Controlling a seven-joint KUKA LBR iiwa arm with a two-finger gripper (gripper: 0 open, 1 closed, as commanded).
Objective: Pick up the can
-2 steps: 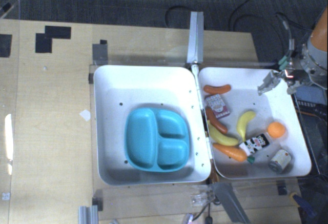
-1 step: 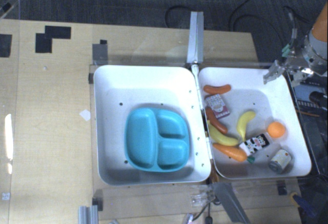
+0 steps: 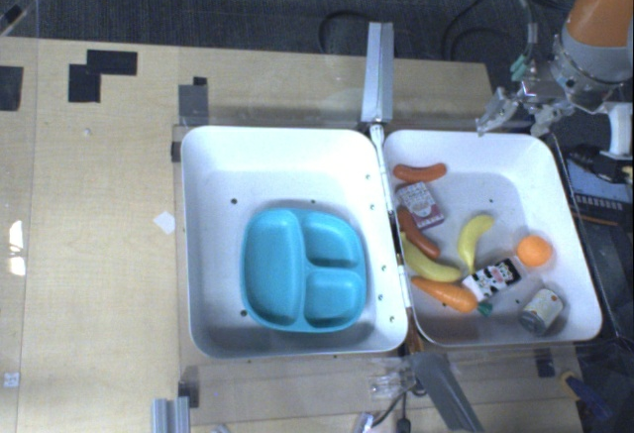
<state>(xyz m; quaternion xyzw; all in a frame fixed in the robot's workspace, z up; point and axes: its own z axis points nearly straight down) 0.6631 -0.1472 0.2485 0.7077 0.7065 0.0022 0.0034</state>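
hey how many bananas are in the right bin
2. One banana stands nearly upright in the middle of the right bin; the other banana lies lower left of it, above the carrot. More could hide underneath.

Grey arm with orange band at upper right; claw [image 3: 507,111] angled down-left, fingers spread apart

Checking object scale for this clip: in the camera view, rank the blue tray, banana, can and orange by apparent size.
1. blue tray
2. banana
3. can and orange: look alike, unranked.
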